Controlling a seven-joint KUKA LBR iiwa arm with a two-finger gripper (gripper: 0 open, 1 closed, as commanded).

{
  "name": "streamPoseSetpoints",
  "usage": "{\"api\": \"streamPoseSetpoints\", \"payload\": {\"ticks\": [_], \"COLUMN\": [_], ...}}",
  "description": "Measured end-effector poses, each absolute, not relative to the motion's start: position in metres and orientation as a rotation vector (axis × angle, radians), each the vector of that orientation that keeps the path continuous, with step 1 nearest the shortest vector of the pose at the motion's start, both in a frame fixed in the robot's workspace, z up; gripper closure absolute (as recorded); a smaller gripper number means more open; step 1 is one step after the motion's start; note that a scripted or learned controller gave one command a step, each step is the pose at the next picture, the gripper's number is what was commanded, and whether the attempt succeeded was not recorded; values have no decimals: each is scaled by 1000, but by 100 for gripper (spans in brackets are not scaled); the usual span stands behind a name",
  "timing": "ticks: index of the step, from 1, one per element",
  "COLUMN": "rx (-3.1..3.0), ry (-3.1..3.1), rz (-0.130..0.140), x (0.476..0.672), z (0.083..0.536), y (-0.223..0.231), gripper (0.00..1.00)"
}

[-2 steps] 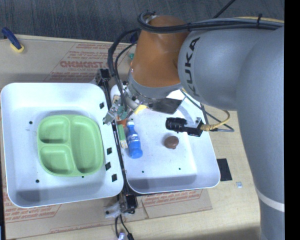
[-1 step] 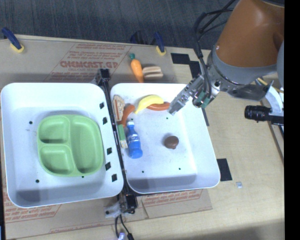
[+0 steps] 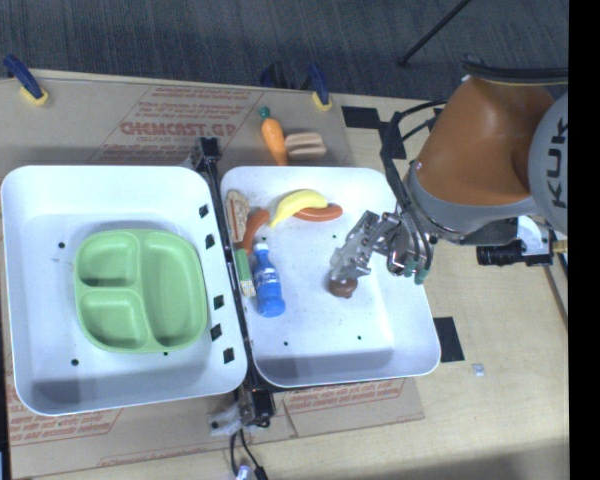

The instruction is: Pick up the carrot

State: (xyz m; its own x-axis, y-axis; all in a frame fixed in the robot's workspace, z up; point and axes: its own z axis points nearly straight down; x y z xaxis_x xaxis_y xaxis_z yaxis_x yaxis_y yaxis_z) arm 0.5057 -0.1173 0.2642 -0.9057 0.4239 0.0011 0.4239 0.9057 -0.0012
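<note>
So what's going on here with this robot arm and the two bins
A grey and orange robot arm reaches in from the right over the right bin, its gripper low above a small brown thing. The carrot it is meant to pick up lies outside the bins, on the bench just behind them beside a small sandwich. The right bin also holds a banana and a blue bottle; the left bin holds a green tray.

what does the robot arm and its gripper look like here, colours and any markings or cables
The arm is bulky and rounded, with a wide orange band over a grey wrist section. Part of the white casing at the right carries dark letters, "KU" readable. Thin dark cables loop beside the wrist. The gripper is small, metallic silver-grey, with dark fittings and a few teal-green bits near its base.
</note>
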Motion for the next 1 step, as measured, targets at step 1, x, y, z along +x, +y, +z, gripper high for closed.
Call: {"api": "streamPoseSetpoints", "payload": {"ticks": [1], "rx": [-583], "ry": [-3089], "rz": [3], "x": [477], "z": [299], "y": [-196], "gripper": [100]}}
